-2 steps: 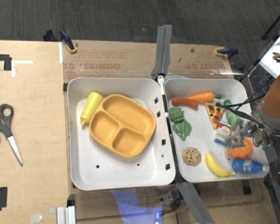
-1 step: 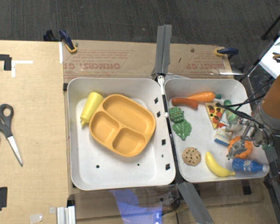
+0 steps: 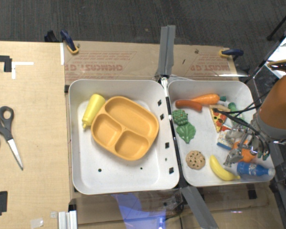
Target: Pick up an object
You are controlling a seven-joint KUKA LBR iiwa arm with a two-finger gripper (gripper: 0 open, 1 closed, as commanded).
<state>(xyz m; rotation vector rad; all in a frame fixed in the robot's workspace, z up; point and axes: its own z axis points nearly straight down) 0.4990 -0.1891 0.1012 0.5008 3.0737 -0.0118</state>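
- Over the right bin (image 3: 246,87), near its right wall: gripper (image 3: 240,151) hanging low among the toys, arm reaching in from the right under an orange wrist band.
- Cannot tell whether claw is spread or clenched; cables and metal parts blur together, nothing clearly seen between them.
- Just beneath and beside the claw: a small orange piece (image 3: 248,152), a blue bottle (image 3: 254,170) lying flat along the lower right corner, a banana (image 3: 221,169) touching the bottle's left end. Probably one of these as the target, judging by closeness alone.
- Further left in the same bin: cookie (image 3: 196,160), green leafy toy (image 3: 185,129), carrot (image 3: 200,100) along the top, pizza slice (image 3: 219,119) next to the claw's upper side. Crowded against the right half, so a clean grab likely needs a descent between neighbours.
- Left bin (image 3: 76,142): yellow divided tray (image 3: 125,127) set at a tilt, yellow bottle (image 3: 92,109) resting against its upper left edge. Well apart from the arm, unlikely as this try's pick.
- Off on the bench, far left: scissors (image 3: 7,132), out of play.
- Nothing lifted yet, by the look of it; pick not yet done.
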